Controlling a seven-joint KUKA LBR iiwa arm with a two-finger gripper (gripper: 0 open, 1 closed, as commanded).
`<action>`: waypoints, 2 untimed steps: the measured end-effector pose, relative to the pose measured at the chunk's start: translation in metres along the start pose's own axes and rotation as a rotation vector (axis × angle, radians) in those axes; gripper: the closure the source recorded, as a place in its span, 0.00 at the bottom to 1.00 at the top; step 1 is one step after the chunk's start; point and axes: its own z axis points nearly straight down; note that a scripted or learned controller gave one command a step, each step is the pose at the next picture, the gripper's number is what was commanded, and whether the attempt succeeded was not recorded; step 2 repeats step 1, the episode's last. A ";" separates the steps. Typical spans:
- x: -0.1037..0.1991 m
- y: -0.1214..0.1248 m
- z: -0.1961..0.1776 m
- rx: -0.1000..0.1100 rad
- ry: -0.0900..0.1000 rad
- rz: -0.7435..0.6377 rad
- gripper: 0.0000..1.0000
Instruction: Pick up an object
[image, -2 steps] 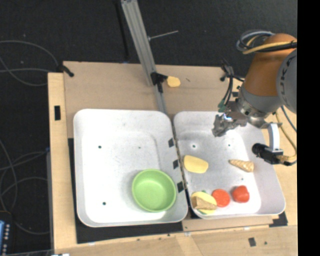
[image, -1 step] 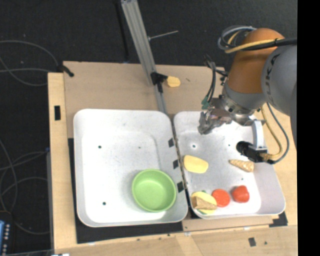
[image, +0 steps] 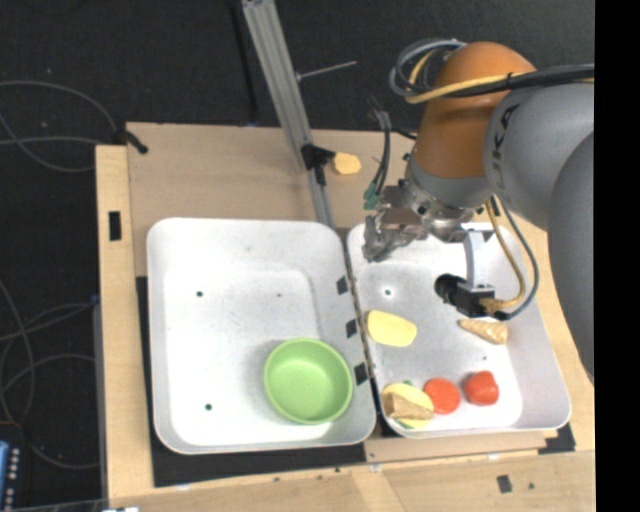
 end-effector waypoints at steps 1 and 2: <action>0.059 -0.004 0.006 0.003 -0.001 0.001 1.00; 0.059 -0.004 0.006 0.003 -0.001 0.001 1.00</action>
